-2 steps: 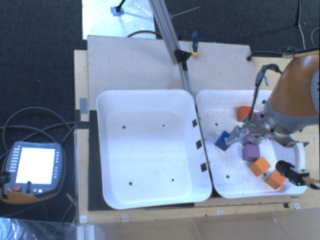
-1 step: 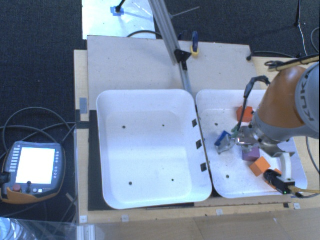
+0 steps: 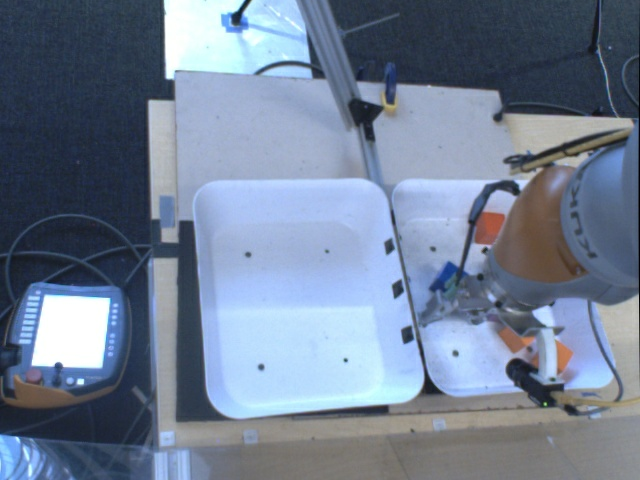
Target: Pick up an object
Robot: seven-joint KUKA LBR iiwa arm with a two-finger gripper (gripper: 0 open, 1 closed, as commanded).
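Gripper point(image 3: 438, 306) low in the right bin point(image 3: 425, 208), near its left wall.

Whether the jaws are open or closed on anything can't be told from this angle. A blue object point(image 3: 444, 276) sits right at the tool; its long axis is unclear. The arm point(image 3: 560, 233) sweeps in from the right, orange band bent over the bin, orange pieces point(image 3: 520, 340) beneath it. The left bin point(image 3: 215, 203) sits alongside.

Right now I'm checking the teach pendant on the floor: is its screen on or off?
On. The teach pendant has a screen glowing bright white, lying face-up left of the bench.
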